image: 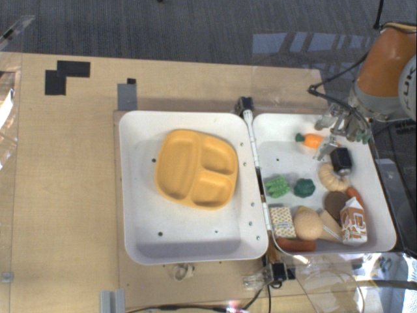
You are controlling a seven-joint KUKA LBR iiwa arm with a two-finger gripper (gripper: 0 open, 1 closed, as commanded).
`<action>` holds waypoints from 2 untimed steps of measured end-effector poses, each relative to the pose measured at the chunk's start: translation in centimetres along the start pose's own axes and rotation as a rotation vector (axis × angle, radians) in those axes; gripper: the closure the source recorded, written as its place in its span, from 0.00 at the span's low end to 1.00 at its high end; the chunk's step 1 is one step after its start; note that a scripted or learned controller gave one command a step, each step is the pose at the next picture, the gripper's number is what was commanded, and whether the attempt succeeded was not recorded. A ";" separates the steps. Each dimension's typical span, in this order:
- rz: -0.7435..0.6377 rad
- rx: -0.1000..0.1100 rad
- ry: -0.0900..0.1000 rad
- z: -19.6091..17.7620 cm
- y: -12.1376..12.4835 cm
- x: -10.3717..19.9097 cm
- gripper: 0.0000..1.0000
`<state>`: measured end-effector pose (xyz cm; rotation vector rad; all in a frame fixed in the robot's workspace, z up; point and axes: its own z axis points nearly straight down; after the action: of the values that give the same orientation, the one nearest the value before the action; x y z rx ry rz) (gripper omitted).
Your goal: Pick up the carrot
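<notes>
Figure: approach stage of a carrot pick, seen from above at a slant. The bench point(65, 194) bears two shallow white bins side by side. The left bin point(140, 240) holds a yellow compartment plate point(195, 168) near its centre, with bare white floor all round it. The right bin point(280, 152) is crowded in its lower half: a bread roll point(307, 224), a croissant point(333, 178), a small carton point(354, 222), a patterned box point(281, 220), a sausage point(296, 244), and two green vegetables point(290, 188) in mid-bin. The arm point(386, 70) enters from the right, its orange band above the wrist. The gripper point(339, 130) hangs over the upper right corner of the right bin, just beside the carrot point(310, 140). The carrot lies on the bin floor near the top wall, orange body with a green tip pointing left, apart from the other toys. Whether the jaws stand wide or narrow cannot be told at this scale; nothing is seen between them.

Judged step: pre-grasp alignment, the carrot not yet taken. The next move calls for a small shift toward the carrot, then a descent straddling its body. Open floor lies left of and below the carrot; the top wall stands close behind it, and the croissant sits near below the gripper, so clearance is tightest there.
</notes>
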<state>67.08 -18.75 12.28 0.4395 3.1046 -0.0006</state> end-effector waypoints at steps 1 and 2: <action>0.006 -0.001 -0.008 3.3 0.0 5.4 0.00; -0.001 -0.002 -0.021 1.9 0.3 5.0 1.00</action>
<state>62.35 -17.09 10.37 0.4351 3.0840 -0.0019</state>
